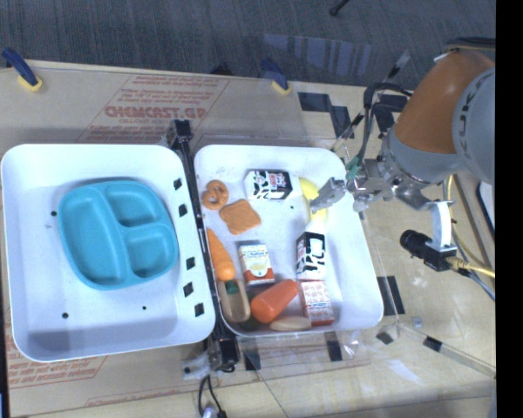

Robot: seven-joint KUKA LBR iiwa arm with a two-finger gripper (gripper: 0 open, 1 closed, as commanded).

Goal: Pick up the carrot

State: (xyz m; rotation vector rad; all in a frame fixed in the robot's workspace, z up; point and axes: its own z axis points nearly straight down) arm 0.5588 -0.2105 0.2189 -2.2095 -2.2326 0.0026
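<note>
The carrot (pixel 219 252) is a slim orange piece lying lengthwise against the left wall of the right bin (pixel 363 259), with its top end pointing toward the bin's front. My gripper (pixel 333 191) hangs over the bin's right rim near the back, beside a yellow item (pixel 308 189). It is well to the right of the carrot and apart from it. The grey arm with its orange band (pixel 436 111) reaches in from the right.
Around the carrot lie a pretzel (pixel 214 194), a toast-coloured piece (pixel 241 217), two cow-patterned cartons (pixel 268 184) (pixel 311 255), a small juice box (pixel 257 264), a red-orange sausage shape (pixel 275 298) and a red box (pixel 315 301). The left bin (pixel 26 320) holds a blue divided plate (pixel 119 232).
</note>
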